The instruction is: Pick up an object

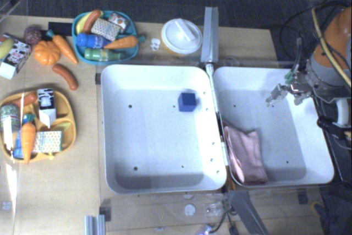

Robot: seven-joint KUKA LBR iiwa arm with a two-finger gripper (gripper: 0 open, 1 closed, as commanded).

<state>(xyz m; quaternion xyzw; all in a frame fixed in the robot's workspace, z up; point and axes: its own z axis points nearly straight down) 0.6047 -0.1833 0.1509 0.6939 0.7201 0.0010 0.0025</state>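
Approach step: your gripper [278,94] hovers upper right over the right bin [286,146], its state unreadable, nothing visibly held; next, descend onto the cloth [245,154] lower in that bin.

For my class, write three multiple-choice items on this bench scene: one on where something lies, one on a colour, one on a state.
1. Where is the blue cube?
A. left bin
B. right bin
C. yellow tray

2. What colour is the cloth in the right bin?
A. green
B. pink
C. black

3. How does the cloth lie?
A. hanging from the gripper
B. crumpled against the bin's left wall
C. spread under the cube

Key: 1 A, the cube sits in the left bin; 2 B, the fabric is pink; 3 B, it is bunched by the divider, apart from the gripper.
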